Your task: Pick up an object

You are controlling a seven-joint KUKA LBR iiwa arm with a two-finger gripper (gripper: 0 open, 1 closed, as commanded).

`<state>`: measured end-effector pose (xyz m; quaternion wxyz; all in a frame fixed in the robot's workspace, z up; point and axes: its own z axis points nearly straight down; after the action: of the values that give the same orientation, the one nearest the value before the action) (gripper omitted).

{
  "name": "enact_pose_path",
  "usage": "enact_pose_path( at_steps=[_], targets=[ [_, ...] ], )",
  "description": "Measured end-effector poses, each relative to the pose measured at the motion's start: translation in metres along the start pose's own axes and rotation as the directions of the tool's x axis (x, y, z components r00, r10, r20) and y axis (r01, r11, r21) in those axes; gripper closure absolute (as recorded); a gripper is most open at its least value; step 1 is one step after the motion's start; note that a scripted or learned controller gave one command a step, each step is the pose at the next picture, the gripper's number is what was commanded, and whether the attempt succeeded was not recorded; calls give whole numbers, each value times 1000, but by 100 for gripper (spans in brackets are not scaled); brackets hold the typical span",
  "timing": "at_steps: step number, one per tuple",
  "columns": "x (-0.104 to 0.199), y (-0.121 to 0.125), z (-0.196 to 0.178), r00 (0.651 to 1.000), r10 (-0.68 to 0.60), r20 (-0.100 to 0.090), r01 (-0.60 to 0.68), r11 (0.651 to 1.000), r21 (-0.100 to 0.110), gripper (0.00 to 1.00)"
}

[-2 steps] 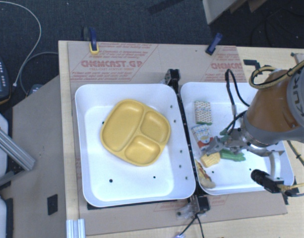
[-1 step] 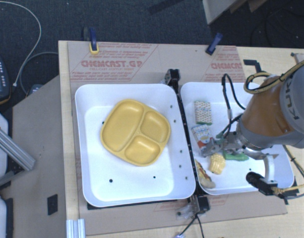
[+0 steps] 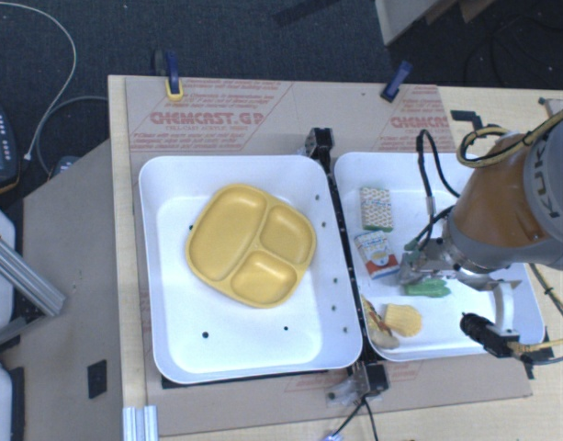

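Observation:
My gripper (image 3: 416, 270) hangs low in the right bin (image 3: 446, 345), its grey arm with the orange band coming in from the right. A green object (image 3: 428, 289) lies directly under and just in front of the gripper, partly hidden by it. To the gripper's left sits a red, white and blue packet (image 3: 377, 252). A green-and-white patterned packet (image 3: 377, 208) lies further back. Near the bin's front left corner rest a yellow piece (image 3: 403, 320) and a brownish item (image 3: 377, 327).
The left bin (image 3: 162, 246) holds a yellow divided plate (image 3: 252, 244) near its middle. A black divider rail (image 3: 341, 246) runs between the two bins. Blue clamps stand at the bench's back edge.

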<state>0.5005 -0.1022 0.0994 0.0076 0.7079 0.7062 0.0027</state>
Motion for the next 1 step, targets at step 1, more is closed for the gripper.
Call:
enact_pose_path(
  at_steps=[1],
  targets=[
    [1,-7,-58,1000,-3,-6,3,1000,10,100]
  ],
)
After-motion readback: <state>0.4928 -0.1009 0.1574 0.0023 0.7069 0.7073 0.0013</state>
